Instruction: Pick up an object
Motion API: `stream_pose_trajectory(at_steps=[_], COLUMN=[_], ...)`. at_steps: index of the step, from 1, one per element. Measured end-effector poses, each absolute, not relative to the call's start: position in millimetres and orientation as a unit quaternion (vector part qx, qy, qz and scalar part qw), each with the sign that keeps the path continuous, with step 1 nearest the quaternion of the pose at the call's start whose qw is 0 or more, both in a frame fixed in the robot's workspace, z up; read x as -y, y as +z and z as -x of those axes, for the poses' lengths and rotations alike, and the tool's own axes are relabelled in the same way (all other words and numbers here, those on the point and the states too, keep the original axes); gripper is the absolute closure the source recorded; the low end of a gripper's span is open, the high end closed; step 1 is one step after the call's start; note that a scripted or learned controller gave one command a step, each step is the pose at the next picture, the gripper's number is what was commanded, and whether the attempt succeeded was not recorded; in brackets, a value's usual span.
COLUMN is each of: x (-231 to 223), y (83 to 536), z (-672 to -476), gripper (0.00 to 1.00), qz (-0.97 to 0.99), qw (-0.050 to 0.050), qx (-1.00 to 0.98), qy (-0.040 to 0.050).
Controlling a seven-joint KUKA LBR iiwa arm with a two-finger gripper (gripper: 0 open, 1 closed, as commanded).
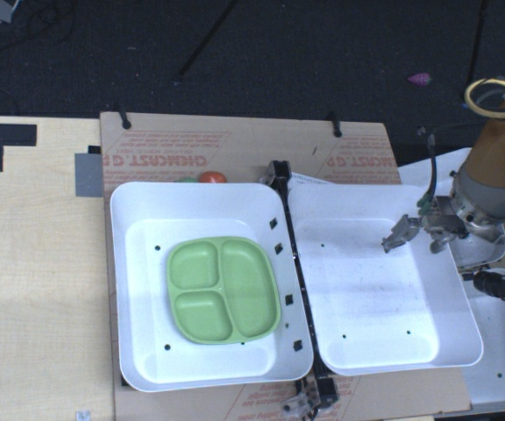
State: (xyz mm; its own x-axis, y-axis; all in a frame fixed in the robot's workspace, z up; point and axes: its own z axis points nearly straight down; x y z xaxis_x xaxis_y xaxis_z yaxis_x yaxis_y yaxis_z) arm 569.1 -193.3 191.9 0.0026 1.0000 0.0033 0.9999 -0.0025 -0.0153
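Observation:
A green plate (224, 288) with three compartments lies flat in the left bin (138, 217). My gripper (419, 237) hangs over the right bin (450, 340), near its far right wall. Its two fingers are spread, one finger (398, 234) pointing left into the bin, and nothing shows between them. The gripper is well to the right of the plate, across the divider between the bins.
A small red and green object (210, 178) sits on the cardboard just behind the left bin's far rim. A black clamp strip (293, 270) joins the two bins. Wooden bench top (33, 270) spreads to the left.

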Motion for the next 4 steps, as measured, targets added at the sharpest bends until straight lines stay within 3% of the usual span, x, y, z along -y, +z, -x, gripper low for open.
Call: stream_pose_trajectory(at_steps=[1, 3, 4], x=[193.2, 191.3, 192.1], y=[199.6, 85.9, 98.8], z=[-572.3, -561.9, -562.5], gripper=[0.0, 0.0, 1.0], qz=[0.707, 0.707, 0.708], qw=[0.001, 0.003, 0.002], qx=[0.707, 0.707, 0.706], qy=[0.0006, 0.0013, 0.0008])
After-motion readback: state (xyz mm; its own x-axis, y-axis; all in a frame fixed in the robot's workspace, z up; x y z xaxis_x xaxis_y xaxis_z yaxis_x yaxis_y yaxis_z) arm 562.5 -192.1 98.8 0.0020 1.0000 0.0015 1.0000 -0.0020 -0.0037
